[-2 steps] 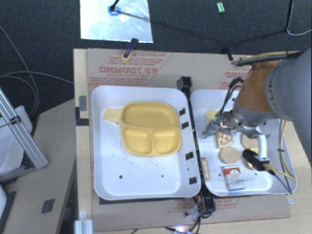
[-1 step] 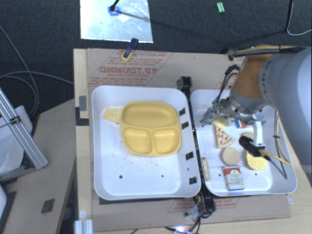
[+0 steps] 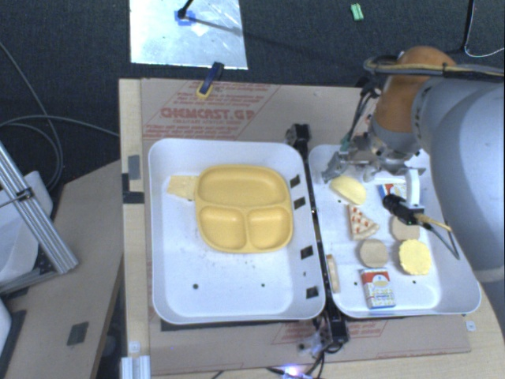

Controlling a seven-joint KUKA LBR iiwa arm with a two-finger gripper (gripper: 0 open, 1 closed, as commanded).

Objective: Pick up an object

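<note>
— Fingers [image 3: 341, 165]: spread or clenched?
— I cannot tell. From above they are a grey cluster at the far end of the right bin [image 3: 454, 287], and I see nothing between them.
— What lies closest?
— A pale yellow lump [image 3: 348, 189], on the bin floor just beside the fingers on the near side. Whether they touch it is unclear.
— And beyond that?
— A pizza slice [image 3: 362, 223] comes next toward the near edge, then a round tan biscuit [image 3: 373, 253] with a yellow disc [image 3: 415, 257] to its right. A small red-and-blue box [image 3: 379, 288] sits nearest the front wall.
— The other bin?
— The left bin [image 3: 170, 290] holds a yellow divided tray [image 3: 242, 208], with a flat pale piece [image 3: 181, 186] touching its left rim. Both bins rest on the bench [image 3: 87, 235].
</note>
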